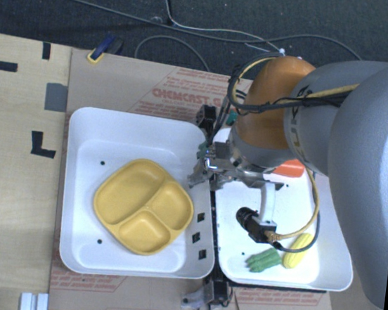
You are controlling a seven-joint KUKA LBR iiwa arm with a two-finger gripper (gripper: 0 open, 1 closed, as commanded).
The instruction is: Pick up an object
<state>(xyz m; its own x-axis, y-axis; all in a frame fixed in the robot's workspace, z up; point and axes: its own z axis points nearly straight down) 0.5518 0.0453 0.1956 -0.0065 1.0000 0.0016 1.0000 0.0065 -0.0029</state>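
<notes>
Cardboard (153, 85) is covering the bench (6, 183). Nearest, a green pod (263, 260) and yellow corn (296, 253) are lying loose in the right bin (338, 272), likely as targets. A yellow plate (143, 206) is resting in the left bin (71, 170), just left of the claw (208, 165), which is hanging at the shared rims; apart or together, I cannot tell. Farther, an orange block (291, 168) is peeking from under the arm (366, 138).

Yellow plate (143, 206) in left bin (86, 136), grey arm (355, 115)
</notes>
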